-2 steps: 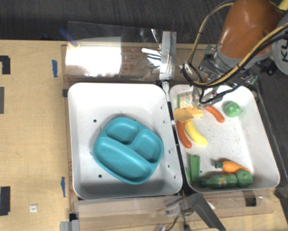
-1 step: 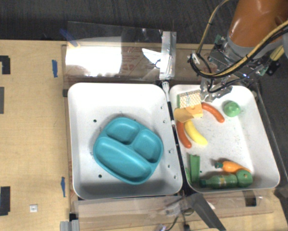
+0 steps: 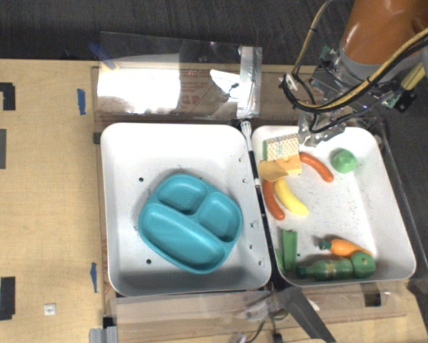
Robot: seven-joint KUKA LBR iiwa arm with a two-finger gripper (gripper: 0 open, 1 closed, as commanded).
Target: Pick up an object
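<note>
kuka gripper (image 3: 321,136), finger state unclear, hovers over right bin (image 3: 392,213); red sausage (image 3: 316,167) lies just below, slanting down-right.

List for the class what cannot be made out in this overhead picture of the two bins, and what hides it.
- Gripper: in the camera view, cables and the wrist cover it, so its finger state is unclear.
- Arm: cut off by the top and right edges.
- Green pieces at the right bin's near wall: too small and bunched to identify.
- Patterned block: too small to tell what it is.
</note>
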